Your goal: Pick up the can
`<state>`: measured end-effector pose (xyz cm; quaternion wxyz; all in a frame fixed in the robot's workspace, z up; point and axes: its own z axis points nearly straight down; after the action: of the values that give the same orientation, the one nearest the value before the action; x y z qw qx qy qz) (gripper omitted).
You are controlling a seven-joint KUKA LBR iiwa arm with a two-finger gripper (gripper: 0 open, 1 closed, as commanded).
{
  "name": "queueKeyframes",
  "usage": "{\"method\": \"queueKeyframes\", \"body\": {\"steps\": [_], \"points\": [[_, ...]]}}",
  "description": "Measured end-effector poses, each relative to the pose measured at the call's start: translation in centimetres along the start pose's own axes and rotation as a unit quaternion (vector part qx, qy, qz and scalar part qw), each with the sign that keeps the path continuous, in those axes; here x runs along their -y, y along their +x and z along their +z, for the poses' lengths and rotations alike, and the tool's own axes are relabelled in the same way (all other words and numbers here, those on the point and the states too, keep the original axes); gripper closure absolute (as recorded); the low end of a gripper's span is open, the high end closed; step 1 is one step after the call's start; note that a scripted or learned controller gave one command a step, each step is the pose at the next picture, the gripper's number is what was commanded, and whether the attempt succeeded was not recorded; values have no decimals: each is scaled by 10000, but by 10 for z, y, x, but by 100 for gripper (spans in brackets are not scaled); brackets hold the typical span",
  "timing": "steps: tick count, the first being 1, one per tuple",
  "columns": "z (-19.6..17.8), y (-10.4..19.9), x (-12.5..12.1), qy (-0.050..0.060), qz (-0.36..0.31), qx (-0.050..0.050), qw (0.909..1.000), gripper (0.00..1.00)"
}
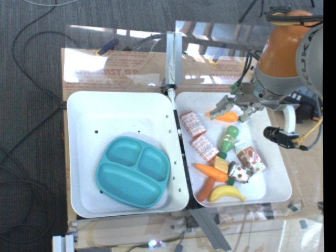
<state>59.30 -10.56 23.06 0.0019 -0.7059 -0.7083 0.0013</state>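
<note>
In the right bin [273, 190], a small can [242, 174] with a red, white and dark label lies on its side near the front. It is wedged among other toy foods. My gripper [233, 109] hangs over the back of that bin, well behind the can. Its fingers [221, 108] are spread open. A small orange carrot [227, 117] lies just below and between them on the bin floor, with no visible grasp on it.
Around the can are a brown and red carton [251, 159], a cheese wedge [221, 165], a long carrot [211, 171], a banana [227, 194] and a green bottle [228, 139]. Two red-white packets [192, 123] lie left. A teal divided plate [134, 171] fills the left bin [84, 114].
</note>
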Motion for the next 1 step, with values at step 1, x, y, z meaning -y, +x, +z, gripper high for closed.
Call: {"method": "queueKeyframes", "body": {"steps": [1], "points": [[91,-49,47,3,674,5,9977,0]]}}
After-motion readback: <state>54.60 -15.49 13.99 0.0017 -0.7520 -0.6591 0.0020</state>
